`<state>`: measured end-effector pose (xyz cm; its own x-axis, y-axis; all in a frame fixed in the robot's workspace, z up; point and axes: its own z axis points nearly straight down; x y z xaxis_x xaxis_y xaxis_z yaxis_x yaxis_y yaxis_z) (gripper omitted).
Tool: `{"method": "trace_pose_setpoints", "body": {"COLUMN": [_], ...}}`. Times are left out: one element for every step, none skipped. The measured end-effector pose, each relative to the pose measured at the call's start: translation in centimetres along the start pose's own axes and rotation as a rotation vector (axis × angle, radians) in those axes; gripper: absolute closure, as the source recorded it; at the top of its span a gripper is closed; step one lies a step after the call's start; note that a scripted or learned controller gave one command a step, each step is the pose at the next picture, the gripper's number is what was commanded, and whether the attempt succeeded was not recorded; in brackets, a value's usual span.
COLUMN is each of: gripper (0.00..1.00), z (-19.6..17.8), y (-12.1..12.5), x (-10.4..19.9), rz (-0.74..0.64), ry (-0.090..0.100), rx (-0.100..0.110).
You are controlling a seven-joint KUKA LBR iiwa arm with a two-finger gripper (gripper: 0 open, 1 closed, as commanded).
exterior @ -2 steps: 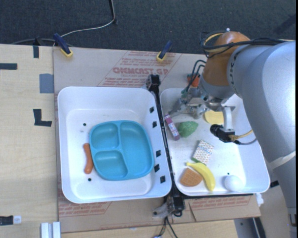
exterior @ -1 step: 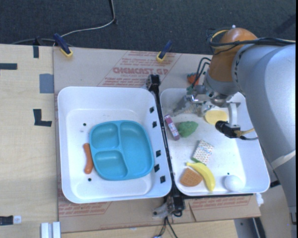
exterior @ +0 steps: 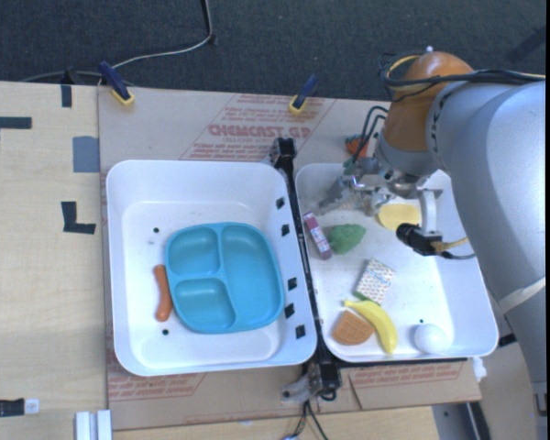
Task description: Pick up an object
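My gripper (exterior: 346, 189) hangs low over the far left part of the right bin (exterior: 467, 287), under the orange wrist band. Just in front of it lie a green lump (exterior: 347, 237) and a pink tube (exterior: 317, 237) by the bin's left wall. A yellow piece (exterior: 399, 215) rests to the gripper's right, partly behind the wrist hardware. Further forward are a checkered packet (exterior: 376, 280), a banana (exterior: 379, 323), an orange slice-shaped piece (exterior: 352, 330) and a white ball (exterior: 429, 337). Nothing is seen lifted by the gripper.
The left bin (exterior: 128, 246) holds a blue divided plate (exterior: 225, 276) and an orange stick-shaped item (exterior: 163, 292) to its left. The bins' shared wall (exterior: 298, 246) carries black clips. The grey arm covers the right side of the bench.
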<state>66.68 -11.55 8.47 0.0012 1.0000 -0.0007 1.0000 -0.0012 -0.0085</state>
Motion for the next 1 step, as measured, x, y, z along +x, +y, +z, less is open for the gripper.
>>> {"method": "trace_pose_setpoints", "body": {"gripper": [0.0], "z": [0.02], "y": [0.0], "x": [1.55], "rz": [0.0], "ry": [-0.002], "rx": [-0.001]}}
